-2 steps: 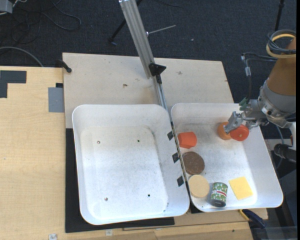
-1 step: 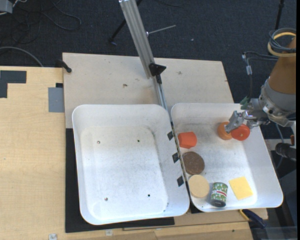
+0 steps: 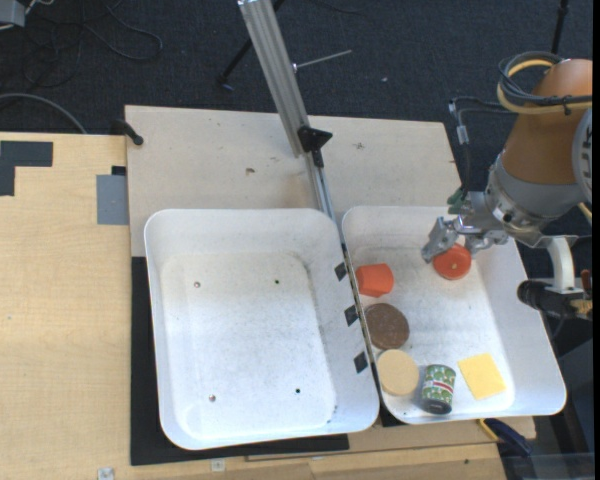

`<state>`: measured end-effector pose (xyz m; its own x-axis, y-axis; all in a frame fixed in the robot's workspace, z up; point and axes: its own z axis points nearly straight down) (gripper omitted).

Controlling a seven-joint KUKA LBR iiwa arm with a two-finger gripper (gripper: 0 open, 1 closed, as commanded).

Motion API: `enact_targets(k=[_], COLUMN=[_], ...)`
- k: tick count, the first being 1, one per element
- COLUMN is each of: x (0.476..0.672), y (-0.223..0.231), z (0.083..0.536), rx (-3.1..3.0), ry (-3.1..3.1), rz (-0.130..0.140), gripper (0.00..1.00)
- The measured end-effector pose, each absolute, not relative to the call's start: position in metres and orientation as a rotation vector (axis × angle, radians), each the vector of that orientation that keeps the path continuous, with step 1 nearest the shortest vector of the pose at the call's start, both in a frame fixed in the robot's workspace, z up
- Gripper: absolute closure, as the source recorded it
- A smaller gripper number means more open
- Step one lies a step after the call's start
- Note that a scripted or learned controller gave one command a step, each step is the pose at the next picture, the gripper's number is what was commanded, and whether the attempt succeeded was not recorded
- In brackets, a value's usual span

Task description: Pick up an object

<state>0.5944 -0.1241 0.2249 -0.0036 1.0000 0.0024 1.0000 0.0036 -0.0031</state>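
Presently I see the tool (image 3: 452, 243) low in the right bin (image 3: 540, 378), its fingers astride a small red-orange round object (image 3: 453, 262) near the bin's far side; I cannot tell whether they grip it.

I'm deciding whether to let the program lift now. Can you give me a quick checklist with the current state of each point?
1. Gripper over the right bin: ok.
2. Red round object directly at the gripper: ok.
3. Object seen between the fingers: cannot tell.
4. Orange block apart from the target: ok.
5. Brown disc, tan disc, green can and yellow block away from the gripper: ok.
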Motion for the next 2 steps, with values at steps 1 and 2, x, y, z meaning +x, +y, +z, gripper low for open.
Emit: enact_targets(k=[1,2], x=[0.604,0.613], y=[-0.074,-0.023], z=[0.215,0.208], rx=[-2.214,-2.214], ry=[-2.222,-2.223], rz=[0.002,0.002], gripper=[1.0,1.0])
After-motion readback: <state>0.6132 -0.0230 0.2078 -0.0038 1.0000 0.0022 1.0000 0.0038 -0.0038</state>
